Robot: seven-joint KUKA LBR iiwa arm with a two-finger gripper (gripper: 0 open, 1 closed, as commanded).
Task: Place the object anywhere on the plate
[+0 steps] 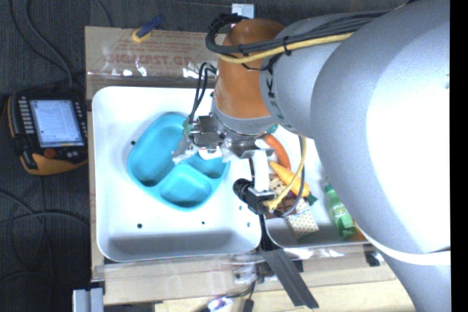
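A grey KUKA arm with an orange wrist band is reaching in from three o'clock and hanging its gripper over the blue plate, a sectioned dish that is lying in the left white bin, toward that bin's centre. The wrist is hiding the tool's tips, so whether the pincer is wide, narrow or clamping anything cannot be told from this angle. No item is lying on the visible blue surface, and none is showing under the tool, so the placing step is looking unfinished, though that is a judgement. The likely candidates for the object are crowding the right bin at about four o'clock from the plate: an orange carrot-like piece, a yellowish item, a green bottle-shaped thing and a pale speckled block, all jumbled close together and partly covered by the arm. Which one is the task's object is not clear. A teach pendant is resting on the floor at nine o'clock.
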